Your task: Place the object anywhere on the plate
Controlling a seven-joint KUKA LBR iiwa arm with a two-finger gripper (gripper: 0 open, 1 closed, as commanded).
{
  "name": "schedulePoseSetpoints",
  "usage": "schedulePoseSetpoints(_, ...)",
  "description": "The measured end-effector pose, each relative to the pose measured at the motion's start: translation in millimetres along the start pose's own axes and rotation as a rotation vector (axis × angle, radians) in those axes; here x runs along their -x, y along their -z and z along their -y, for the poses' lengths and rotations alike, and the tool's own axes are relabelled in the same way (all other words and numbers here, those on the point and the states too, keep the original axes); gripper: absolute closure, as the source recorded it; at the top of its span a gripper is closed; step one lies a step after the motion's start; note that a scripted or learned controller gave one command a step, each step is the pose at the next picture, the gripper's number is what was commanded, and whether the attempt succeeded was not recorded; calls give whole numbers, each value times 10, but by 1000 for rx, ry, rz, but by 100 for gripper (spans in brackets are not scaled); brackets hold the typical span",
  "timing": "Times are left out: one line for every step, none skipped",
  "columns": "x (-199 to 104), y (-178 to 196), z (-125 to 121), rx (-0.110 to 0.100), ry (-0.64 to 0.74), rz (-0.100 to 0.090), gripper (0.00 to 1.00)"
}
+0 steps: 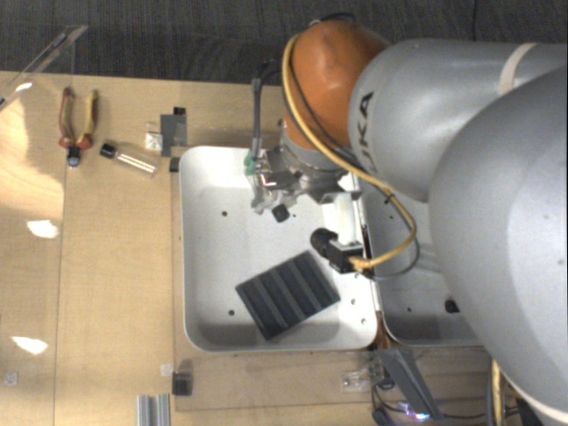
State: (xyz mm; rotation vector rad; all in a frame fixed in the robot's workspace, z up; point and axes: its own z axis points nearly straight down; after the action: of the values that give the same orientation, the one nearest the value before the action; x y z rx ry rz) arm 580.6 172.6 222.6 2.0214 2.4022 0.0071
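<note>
The grey arm (470, 149) is the biggest thing here; it comes in from the right and covers most of the right bin (417, 322). Its orange band (333, 56) sits just above the wrist, over the upper edge of the left bin (200, 238). A yellow cable (306, 127) loops around the band and runs down toward a black connector (330, 248).

The wooden bench (89, 282) carries both white bins, which stand side by side and touch along one wall.

Inside the left bin, a dark ribbed plate (288, 294) lies flat and turned at an angle, near the lower wall, well apart from the wrist.

The gripper (271, 193) hangs over the upper part of the left bin, above and a little left of the plate. From this angle I cannot tell how it stands, and I cannot tell if something is between its tips. A small dark piece (281, 212) shows just under it, but it is too small to say if this is the object or a part of the tool. So the place of the object is not clear to me.

On the bench left of the bins lie red-handled pliers (77, 122), and beside them a small clear tube with a black cap (129, 157). A grey bracket (175, 130) stands near the bin's upper left corner.
</note>
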Motion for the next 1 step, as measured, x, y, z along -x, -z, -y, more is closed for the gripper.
schedulePoseSetpoints(-257, -248, -807, -2, 326, 1, 100)
